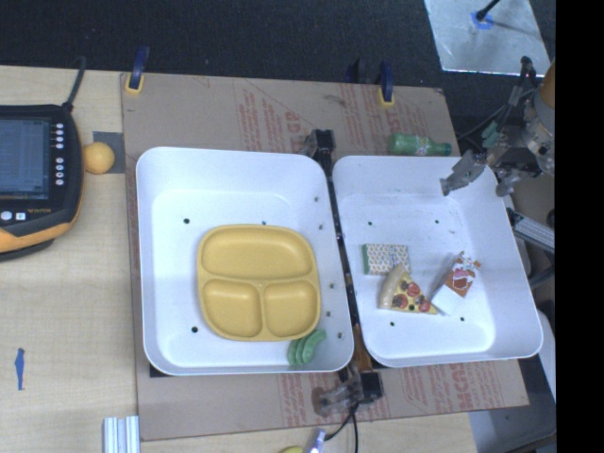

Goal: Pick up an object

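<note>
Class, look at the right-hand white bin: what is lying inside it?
Inside the right bin lie a toy pizza slice, a patterned square piece touching it, and a small red-and-white item apart. Whatever lies beneath them is covered.

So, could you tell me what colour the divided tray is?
Yellow: the divided tray shows in the camera view.

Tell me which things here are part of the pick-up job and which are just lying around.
For the job: gripper, pizza slice, patterned square, red packet, green toy, yellow tray.

Lying about: green bottle, handheld controller, yellow ball, blue clamps.
</note>
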Robot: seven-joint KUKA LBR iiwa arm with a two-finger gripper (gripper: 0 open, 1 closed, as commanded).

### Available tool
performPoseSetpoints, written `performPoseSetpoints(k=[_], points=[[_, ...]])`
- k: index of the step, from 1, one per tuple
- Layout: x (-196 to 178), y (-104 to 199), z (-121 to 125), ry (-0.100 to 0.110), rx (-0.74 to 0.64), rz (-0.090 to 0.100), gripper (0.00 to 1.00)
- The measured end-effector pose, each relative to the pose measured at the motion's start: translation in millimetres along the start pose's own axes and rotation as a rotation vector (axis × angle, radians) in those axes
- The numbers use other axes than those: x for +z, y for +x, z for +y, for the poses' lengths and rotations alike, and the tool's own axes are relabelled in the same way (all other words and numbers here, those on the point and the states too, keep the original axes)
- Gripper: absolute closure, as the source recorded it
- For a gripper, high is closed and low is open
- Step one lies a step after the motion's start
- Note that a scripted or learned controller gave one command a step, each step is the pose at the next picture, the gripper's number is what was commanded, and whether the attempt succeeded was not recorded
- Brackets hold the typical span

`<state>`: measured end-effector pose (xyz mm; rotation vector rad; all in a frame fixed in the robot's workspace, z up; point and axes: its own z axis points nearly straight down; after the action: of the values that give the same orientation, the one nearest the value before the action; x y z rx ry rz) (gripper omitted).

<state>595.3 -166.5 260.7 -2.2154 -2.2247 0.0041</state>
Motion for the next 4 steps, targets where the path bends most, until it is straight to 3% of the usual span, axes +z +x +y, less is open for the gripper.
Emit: performPoseSetpoints(k=[1,2,3,4], points=[[154.0,72.5,-51.1,0.004,-0.002,0.001,0.0],[165.0,64.8,-63.9,-0.011,-0.002,0.002,0.0],[126.5,9.9,-3.9,-0.003,0.001,0.0,0.0],[99.9,67.6,1.1,-0.002,-0.001,0.0,0.0]])
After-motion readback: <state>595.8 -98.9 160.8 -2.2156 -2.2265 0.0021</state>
